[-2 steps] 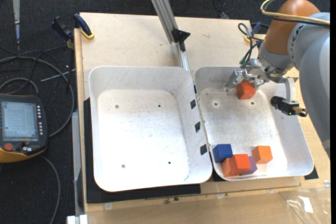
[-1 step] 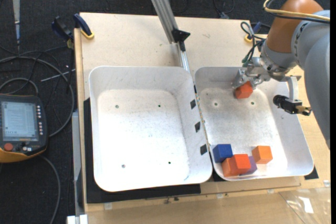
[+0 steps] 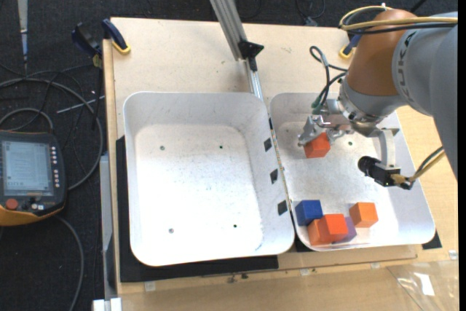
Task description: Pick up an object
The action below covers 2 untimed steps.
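Worktop, right bin (image 3: 408,229): my fingers (image 3: 318,136) are clamped on an orange block (image 3: 317,147) near the bin's far-left corner. Grasp made, I reckon; next comes a steady lift, straight up.

Tool (image 3: 318,136) over right bin (image 3: 415,218), touching orange block (image 3: 317,147).

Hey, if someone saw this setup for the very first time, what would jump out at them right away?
Probably the grey arm with its orange band reaching in from the right over the right bin, the gripper sitting right at an orange block. Next, the cluster at that bin's near edge: a blue block and two more orange blocks. The left bin looks plain white by contrast.
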Motion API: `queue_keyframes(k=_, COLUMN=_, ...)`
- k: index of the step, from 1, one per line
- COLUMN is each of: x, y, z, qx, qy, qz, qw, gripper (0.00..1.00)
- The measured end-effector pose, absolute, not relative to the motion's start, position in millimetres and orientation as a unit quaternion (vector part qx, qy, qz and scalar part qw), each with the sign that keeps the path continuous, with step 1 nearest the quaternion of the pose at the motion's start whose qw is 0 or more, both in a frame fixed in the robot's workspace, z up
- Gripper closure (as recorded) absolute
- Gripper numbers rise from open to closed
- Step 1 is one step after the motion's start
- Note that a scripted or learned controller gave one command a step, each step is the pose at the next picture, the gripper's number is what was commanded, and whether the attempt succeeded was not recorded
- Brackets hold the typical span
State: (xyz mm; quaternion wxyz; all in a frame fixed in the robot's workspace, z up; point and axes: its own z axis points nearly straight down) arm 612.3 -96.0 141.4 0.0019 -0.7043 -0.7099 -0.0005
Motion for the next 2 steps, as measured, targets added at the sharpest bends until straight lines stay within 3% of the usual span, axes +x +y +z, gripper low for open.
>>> queue_keyframes(k=1, x=572.1, y=-33, z=199, qx=-0.704, qy=-0.71, qz=-0.0019, qw=0.001, gripper=1.0)
queue_keyframes(k=2, x=522.5, y=24, z=195, qx=-0.704, qy=-0.71, qz=0.001, qw=0.003, gripper=1.0)
